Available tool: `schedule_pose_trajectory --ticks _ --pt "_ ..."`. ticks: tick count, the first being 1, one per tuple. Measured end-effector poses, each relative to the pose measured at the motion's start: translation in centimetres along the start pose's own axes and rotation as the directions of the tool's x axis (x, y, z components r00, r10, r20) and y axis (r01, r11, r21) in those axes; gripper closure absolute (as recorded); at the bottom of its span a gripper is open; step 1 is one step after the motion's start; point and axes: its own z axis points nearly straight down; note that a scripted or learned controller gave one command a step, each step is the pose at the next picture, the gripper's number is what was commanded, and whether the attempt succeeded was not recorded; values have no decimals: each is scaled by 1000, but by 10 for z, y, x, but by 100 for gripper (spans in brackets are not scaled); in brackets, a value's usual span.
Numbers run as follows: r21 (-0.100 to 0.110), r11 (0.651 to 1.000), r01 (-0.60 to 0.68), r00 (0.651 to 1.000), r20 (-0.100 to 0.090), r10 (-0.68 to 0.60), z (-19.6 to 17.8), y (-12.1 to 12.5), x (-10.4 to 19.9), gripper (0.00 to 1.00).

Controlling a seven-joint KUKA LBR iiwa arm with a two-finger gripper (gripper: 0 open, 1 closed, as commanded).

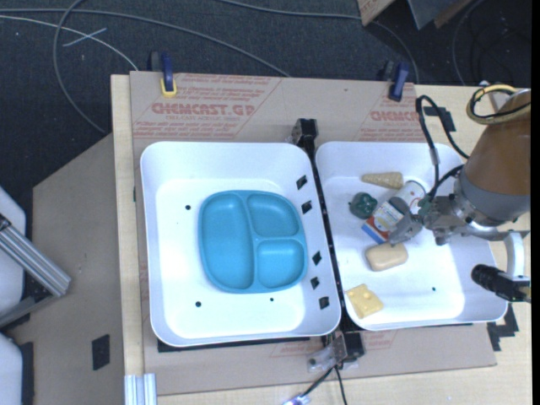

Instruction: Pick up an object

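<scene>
Gripper sits low in the right bin, among the clutter; whether it is released or clenched I cannot tell. Its tip is just above the tan block, beside the small bottle and green piece. Crowding is the risk: closing here could nudge neighbours or pinch two things at once.

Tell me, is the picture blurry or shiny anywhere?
Camera view: bright, even light, faint shadows; the white bins are nearly washed out, the blue plate has a soft sheen; the arm and the small things by the gripper look a bit blurry.
</scene>
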Motion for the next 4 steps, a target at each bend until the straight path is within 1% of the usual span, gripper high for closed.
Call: schedule_pose_trajectory --ticks 1,2,3,4 --pt "-10 1000 2 1000 -5 -2 47 3 2 0" --pt "-20 1000 3 1000 -1 -3 33 6 2 100" --pt "-13 1000 2 1000 4 -2 -12 10 7 100" --pt "-14 1000 2 1000 4 -2 -56 9 7 100"
